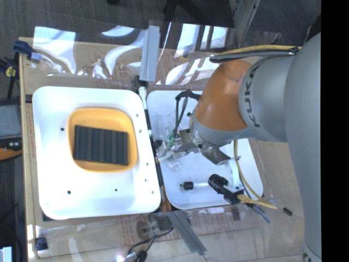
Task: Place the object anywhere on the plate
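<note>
The yellow plate [103,119] with a dark ridged centre lies in the left white bin [54,190]. My gripper [170,150] is low in the right bin [180,201], close to that bin's left wall, under the orange wrist band. Something small, clear and partly green [172,142] sits right at the gripper tip; whether it is gripped is hidden. A small object with a black end and a pale body [188,185] lies on the bin floor nearer the front, apart from the gripper.
The divider between the two bins [150,141] runs just left of the gripper. The grey arm covers most of the right bin's back and right side. A clear panel and clamps stand behind the bins.
</note>
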{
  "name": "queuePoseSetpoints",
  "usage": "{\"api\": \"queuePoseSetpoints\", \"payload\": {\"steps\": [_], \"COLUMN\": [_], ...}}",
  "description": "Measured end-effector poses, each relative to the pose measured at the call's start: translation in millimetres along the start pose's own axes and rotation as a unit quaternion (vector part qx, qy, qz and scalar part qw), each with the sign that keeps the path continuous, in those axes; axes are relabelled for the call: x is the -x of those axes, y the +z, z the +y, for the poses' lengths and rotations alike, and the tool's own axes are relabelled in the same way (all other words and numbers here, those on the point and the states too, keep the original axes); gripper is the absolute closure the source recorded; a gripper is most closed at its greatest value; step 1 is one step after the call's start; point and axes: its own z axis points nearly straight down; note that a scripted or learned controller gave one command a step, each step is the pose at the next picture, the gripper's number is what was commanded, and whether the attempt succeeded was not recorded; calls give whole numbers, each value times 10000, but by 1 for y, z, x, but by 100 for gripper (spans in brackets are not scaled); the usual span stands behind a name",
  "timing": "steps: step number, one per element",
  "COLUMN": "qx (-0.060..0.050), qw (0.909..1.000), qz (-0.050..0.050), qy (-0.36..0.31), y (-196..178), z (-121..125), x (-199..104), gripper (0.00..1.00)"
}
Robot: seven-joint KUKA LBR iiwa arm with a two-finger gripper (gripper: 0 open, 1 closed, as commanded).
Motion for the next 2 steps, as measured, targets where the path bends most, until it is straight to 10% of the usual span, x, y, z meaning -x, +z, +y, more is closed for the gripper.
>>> {"api": "queuePoseSetpoints", "payload": {"steps": [1,2], "qx": [0,18], "qw": [10000,9649], "qz": [-2,-16], "qy": [7,-2626], "y": [0,-1], "z": [0,71], "x": [1,12], "gripper": [0,0]}}
